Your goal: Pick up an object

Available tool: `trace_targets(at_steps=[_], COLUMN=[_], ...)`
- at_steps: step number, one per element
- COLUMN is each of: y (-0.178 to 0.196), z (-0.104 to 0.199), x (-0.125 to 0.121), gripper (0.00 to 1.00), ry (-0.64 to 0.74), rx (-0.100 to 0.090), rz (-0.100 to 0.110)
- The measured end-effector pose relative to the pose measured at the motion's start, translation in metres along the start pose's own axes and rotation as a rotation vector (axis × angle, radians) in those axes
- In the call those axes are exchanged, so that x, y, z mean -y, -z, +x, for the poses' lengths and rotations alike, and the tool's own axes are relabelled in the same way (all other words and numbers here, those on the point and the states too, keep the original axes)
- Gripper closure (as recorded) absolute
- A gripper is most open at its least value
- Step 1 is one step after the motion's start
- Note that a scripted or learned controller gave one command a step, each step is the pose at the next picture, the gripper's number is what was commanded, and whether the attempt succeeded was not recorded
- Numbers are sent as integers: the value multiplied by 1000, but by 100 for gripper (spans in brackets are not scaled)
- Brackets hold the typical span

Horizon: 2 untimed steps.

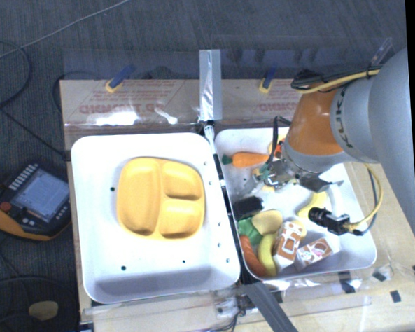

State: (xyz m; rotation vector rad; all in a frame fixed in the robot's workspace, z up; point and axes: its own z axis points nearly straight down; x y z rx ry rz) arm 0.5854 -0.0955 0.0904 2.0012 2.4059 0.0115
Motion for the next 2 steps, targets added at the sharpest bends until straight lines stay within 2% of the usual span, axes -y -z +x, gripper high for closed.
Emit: trace_targets(at_steps=[1, 2], y=[9, 91], z=[0, 33], x=[-1, -67], gripper=[100, 100], ry=[-1, -271], rx=[-3, 0], rz=[-1, 18])
